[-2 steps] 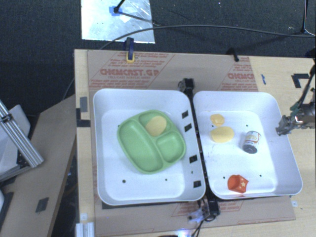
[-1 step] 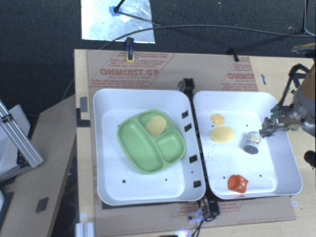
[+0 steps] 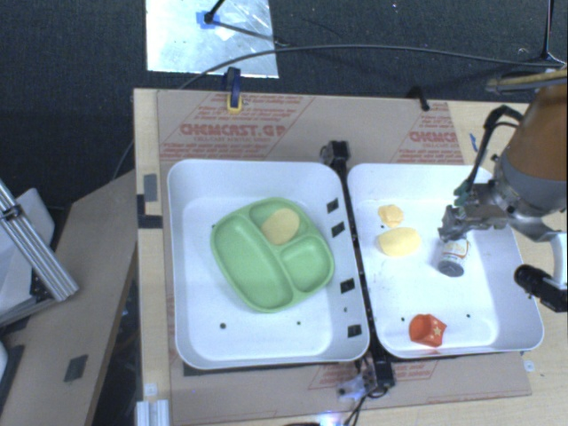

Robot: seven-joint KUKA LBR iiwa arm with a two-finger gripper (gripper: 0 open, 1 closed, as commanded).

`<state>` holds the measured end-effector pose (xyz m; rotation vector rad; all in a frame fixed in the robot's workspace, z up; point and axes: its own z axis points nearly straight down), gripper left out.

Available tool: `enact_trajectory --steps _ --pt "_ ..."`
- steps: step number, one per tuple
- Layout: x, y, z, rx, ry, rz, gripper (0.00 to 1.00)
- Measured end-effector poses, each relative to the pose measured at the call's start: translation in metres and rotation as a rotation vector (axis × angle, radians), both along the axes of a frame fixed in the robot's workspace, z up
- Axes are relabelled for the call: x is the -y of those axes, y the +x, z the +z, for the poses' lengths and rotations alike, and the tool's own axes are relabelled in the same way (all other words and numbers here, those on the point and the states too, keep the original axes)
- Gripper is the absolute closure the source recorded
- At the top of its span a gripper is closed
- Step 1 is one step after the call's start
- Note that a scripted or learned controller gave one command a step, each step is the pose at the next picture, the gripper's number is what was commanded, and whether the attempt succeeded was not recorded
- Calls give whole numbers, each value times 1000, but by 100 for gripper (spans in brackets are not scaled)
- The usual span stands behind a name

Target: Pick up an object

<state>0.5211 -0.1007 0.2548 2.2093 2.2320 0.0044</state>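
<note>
In the right bin [image 3: 510, 322], a shallow tray of smooth white plastic with rounded corners, the gripper [image 3: 457, 229] is hanging over a small cylindrical can [image 3: 452, 257] with a pale label and a dull metal end. Its dark metal tip is sitting at the can's 12 o'clock, touching or just above it, and how far it is parted cannot be told, nor whether it has hold of the can. At the can's 9 o'clock a smooth, rounded yellow lump [image 3: 399, 241] is lying, with a smaller, knobbly yellow piece [image 3: 390, 214] just beyond it toward 11 o'clock. A crumpled-looking red object [image 3: 428, 329] is resting near the bin's front wall, at the can's 6 o'clock. In the left bin [image 3: 200, 327] a matte green divided plate [image 3: 253, 278] is lying flat, and a pale yellow oval piece [image 3: 281, 226] is sitting in its compartment at 1 o'clock. Both bins are standing on printed brown cardboard [image 3: 266, 122].
</note>
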Motion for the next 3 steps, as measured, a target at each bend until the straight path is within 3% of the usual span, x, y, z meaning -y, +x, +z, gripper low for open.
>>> enact_trajectory --steps 1,3 --pt "-54 5 -14 -2 1 0 100" --pt "-163 -2 -6 -1 1 0 100"
